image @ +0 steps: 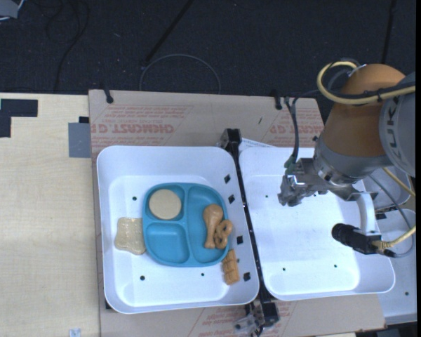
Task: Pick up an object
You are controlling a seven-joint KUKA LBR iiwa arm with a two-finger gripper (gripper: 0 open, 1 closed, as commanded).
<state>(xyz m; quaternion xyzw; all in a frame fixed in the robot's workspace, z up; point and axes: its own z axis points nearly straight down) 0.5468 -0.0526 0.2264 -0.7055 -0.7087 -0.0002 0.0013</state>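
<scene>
The gripper [295, 188] hangs over the right bin [316, 279]; I cannot tell its state. The toys lie in the left bin [119, 181], on and beside the blue tray [175, 248]. Grabbing here might catch nothing.

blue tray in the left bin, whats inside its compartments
The blue tray holds a round tan disc in its upper-left compartment and a tan drumstick-shaped piece with a pretzel-like piece in the right one. The lower-left compartment looks bare. Whatever lies beneath those pieces is covered.
</scene>
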